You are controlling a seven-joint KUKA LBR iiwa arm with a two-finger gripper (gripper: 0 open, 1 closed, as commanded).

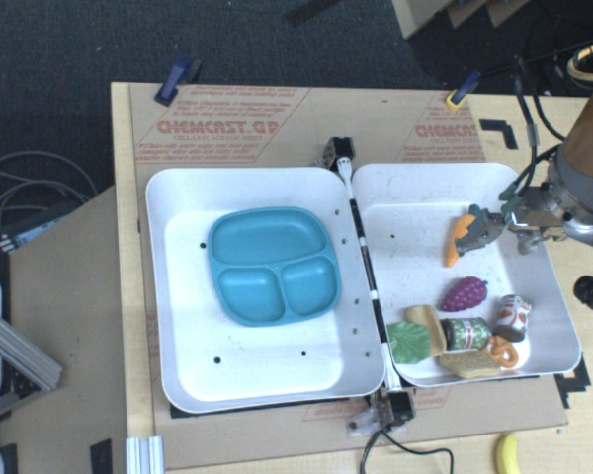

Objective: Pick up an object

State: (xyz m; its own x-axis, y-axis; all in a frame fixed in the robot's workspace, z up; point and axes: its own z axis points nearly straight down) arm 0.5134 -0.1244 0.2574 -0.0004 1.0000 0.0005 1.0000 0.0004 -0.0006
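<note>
While the grey arm [578, 181] is reaching in from the right over the right-hand bin [415, 191], its pincer [482, 227] is hanging at the bin's upper right, right against an orange toy carrot [458, 238]. How far the pincer is standing open, and whether it is holding the carrot, cannot be told from this angle, since the dark tips are merging with the carrot's upper end. The carrot is lying on the bin floor beside the pincer, slanting down and to the left, slim and bright orange with a touch of green near its top. Nearer the front of the same bin, a cluster of toy food is sitting well apart from the pincer: purple grapes [464, 293], a small red and white can [514, 313], a green-labelled can [465, 334] on its side, a green leaf [409, 343] and a tan piece of bread [471, 364]. A blue divided plate [274, 264] is resting in the middle of the left-hand bin [178, 265].
</note>
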